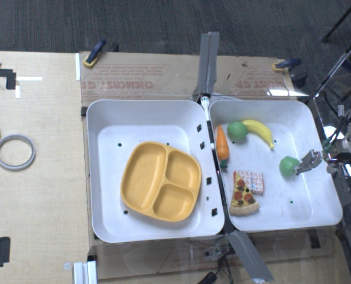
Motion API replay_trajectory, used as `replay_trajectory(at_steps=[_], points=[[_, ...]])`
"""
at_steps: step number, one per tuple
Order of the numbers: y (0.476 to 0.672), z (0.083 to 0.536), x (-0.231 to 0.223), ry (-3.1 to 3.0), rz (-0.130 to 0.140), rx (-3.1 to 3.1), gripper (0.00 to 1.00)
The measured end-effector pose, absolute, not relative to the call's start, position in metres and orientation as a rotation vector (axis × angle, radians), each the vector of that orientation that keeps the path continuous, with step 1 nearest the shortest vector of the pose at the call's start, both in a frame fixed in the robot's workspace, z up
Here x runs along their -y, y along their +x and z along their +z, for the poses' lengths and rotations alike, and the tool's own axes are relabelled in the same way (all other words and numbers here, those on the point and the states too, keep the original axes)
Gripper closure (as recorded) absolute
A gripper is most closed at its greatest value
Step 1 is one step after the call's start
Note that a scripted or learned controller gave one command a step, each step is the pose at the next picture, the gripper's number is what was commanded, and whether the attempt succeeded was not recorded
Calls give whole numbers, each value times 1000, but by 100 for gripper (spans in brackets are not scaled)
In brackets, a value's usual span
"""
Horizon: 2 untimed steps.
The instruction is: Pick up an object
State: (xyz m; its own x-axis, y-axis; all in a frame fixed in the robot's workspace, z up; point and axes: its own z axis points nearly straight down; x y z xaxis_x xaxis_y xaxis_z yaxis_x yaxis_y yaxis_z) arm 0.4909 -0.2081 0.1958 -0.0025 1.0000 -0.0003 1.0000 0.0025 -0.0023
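Note:
The right bin point(317, 209) holds several toy foods. A yellow banana point(260, 131) lies at the back beside a green lime point(237, 130). An orange carrot point(222, 143) lies along the bin's left wall. A pizza slice point(243, 197) and a pink wafer point(255, 182) sit near the front. A small green ball point(288, 165) rests towards the right. My gripper point(309, 161) is low at the bin's right side, just right of the green ball and very close to it. Nothing is seen held in it.
The left bin point(104, 218) carries a yellow divided plate point(161, 181). A roll of tape point(13, 152) lies on the bench at far left. Blue clamps point(94, 52) pin the cardboard behind the bins. Cables and stands crowd the right edge.

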Motion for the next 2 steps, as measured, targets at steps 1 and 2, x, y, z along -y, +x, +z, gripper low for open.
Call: replay_trajectory(at_steps=[1,2], points=[[556,175,221,-2042,2,2389,0],[542,158,222,-2027,1,2399,0]])
